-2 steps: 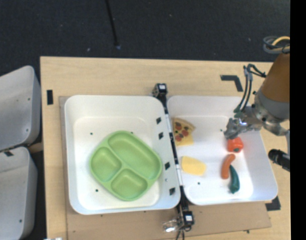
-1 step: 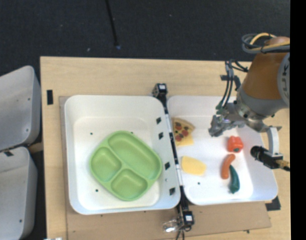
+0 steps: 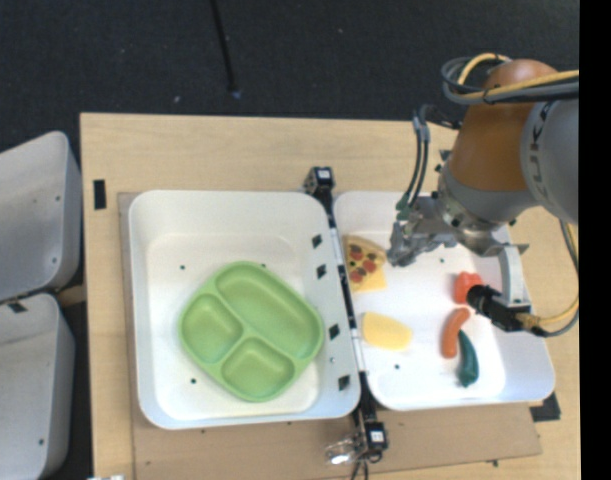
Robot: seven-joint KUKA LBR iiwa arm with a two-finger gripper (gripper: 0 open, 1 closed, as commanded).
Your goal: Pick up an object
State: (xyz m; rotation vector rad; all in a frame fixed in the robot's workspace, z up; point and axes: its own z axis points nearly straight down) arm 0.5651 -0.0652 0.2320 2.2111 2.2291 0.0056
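Arm is reaching in from the right, orange band sitting above the wrist, gripper [image 3: 403, 246] hanging low over the upper part of the right bin [image 3: 525, 378]. Can't tell what the gripper is doing, that part is too dark and blurred, and nothing is visibly hanging from it. Pizza slice toy [image 3: 365, 262] is lying just beside the gripper, against the bin's left wall. Yellow piece [image 3: 386, 332] is sitting below it, well apart from the gripper. Orange-red piece [image 3: 466, 285], orange sausage-shaped piece [image 3: 452, 332] and dark teal piece [image 3: 467, 360] are lying toward the bin's right side. Left bin [image 3: 145, 268] is holding a green divided plate [image 3: 249, 330], three compartments, lying flat. No readable labels or writing anywhere.
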